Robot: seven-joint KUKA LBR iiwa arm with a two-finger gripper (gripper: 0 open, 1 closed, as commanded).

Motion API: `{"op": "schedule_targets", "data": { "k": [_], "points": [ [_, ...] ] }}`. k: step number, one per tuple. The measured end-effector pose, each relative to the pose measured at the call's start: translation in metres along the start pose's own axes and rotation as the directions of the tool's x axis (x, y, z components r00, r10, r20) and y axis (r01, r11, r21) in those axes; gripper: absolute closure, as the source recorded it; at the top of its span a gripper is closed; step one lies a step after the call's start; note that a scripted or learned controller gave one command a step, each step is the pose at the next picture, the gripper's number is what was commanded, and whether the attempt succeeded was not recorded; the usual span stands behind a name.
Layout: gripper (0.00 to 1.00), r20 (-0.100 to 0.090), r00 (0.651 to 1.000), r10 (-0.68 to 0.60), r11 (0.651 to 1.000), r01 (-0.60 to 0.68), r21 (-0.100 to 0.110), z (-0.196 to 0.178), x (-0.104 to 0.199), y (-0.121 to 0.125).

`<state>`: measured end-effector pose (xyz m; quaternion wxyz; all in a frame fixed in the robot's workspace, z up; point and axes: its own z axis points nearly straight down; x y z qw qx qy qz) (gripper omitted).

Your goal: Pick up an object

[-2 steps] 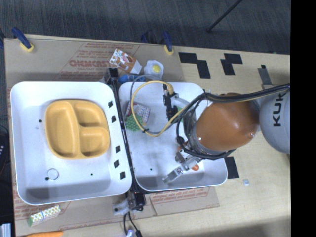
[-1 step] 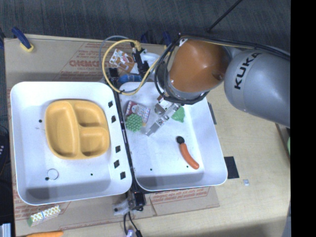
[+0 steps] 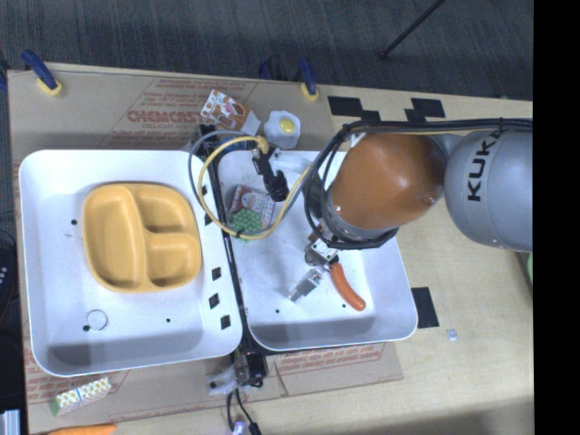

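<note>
The right bin [image 3: 390, 320] holds an orange carrot-shaped object [image 3: 350, 292] near its front right. A colourful green and red packet [image 3: 251, 208] lies at the bin's back left. My gripper [image 3: 306, 285] hangs low over the middle of the right bin, just left of the orange object's near end and close to the bin floor. Nothing shows between its tips. The orange wrist band [image 3: 385, 181] and grey arm cover the bin's back right part.
A yellow divided plate [image 3: 140, 236] sits in the left bin [image 3: 45, 333], with a small clear ring [image 3: 96, 319] near the front. A yellow cable [image 3: 210, 166] loops over the divider by the packet. A snack packet [image 3: 222, 109] and a yellow-white object [image 3: 284, 127] lie behind the bins.
</note>
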<state>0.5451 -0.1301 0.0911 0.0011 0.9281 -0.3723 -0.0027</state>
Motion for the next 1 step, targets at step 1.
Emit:
{"op": "schedule_targets", "data": {
  "k": [1],
  "points": [
    [0.00, -0.001, 1.000, 0.031, 1.000, -0.031, -0.001, -0.0416, 0.0014, 0.0871]
  ]
}}
